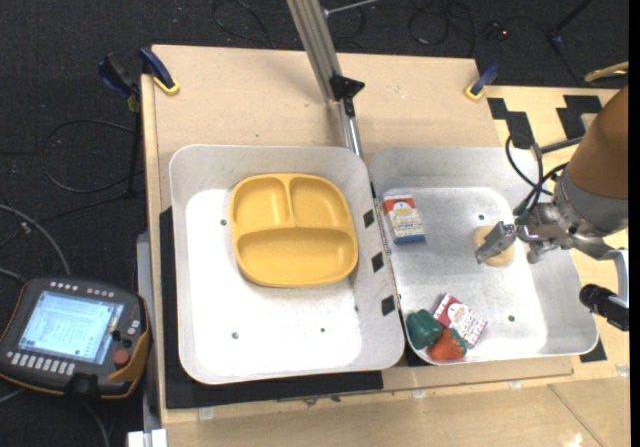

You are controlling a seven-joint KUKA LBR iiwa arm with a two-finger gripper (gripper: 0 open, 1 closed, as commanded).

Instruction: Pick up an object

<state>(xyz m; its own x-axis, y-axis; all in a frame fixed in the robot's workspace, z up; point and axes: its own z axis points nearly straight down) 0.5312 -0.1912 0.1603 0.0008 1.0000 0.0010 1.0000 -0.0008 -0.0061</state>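
Take the right bin [560, 340] as your landmark. Your gripper [497, 246] hangs over its middle, directly above a small tan object [499, 244] lying on the bin floor, so the move ahead looks like a straight descent. Whether the object is already gripped, you cannot tell. The small carton [404, 218] lies further left, the red and green toys [443, 328] nearer the front rim.
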